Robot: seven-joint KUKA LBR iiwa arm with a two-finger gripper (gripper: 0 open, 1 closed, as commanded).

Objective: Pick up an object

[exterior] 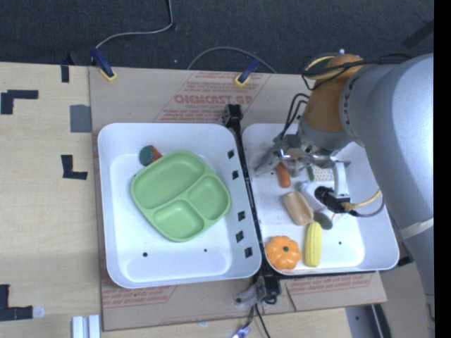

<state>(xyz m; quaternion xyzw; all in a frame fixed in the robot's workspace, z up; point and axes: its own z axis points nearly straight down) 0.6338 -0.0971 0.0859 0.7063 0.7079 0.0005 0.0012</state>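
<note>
**Pincer low in the right bin, nothing lifted yet**

We start with the grey arm with its orange band [331, 104], which reaches in from the right and bends down over the right shallow white bin [366, 259]. Its pincer [292, 155] sits low at the bin's far end, just above the small orange carrot-like piece [283, 177]; we cannot tell whether it is spread or pressed together, and we see nothing gripped in it.

The left shallow white bin [116, 210] holds a pale green divided plastic tray [180, 196] with a small teal and red toy [149, 154] at its far corner.

In the right bin the candidates all rest on the floor: an orange toy pumpkin [282, 252], a tan bread-shaped block [297, 208] and a yellow toy corn cob [313, 243]. We judge the pick not yet made; closing and lifting remain.
</note>
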